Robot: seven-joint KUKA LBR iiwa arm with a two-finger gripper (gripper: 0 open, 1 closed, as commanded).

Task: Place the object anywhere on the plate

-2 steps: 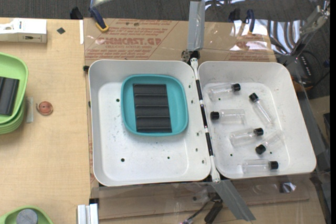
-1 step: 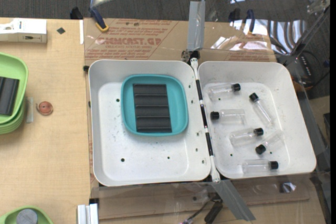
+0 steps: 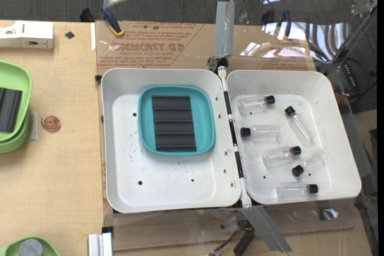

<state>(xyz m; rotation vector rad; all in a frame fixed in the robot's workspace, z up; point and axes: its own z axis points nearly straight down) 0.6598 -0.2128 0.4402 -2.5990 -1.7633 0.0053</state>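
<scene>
A teal plate [image 3: 177, 120] is seen in the left bin [image 3: 120, 177], clear vials [image 3: 258, 102] (black caps) scattered in the right bin [image 3: 336, 123]; the tool's state can't be told.

— What of the robot's own body can you vouch for from your seat?

— Very little. At the right edge you see a thin dark strut [image 3: 355, 39] on a slant, and beside it a bundle of pale cables [image 3: 324, 39].

— Are they the robot's?

— You cannot tell. The strut looks dark grey and the cables whitish. Any screws or markings are too small for you to read.
</scene>
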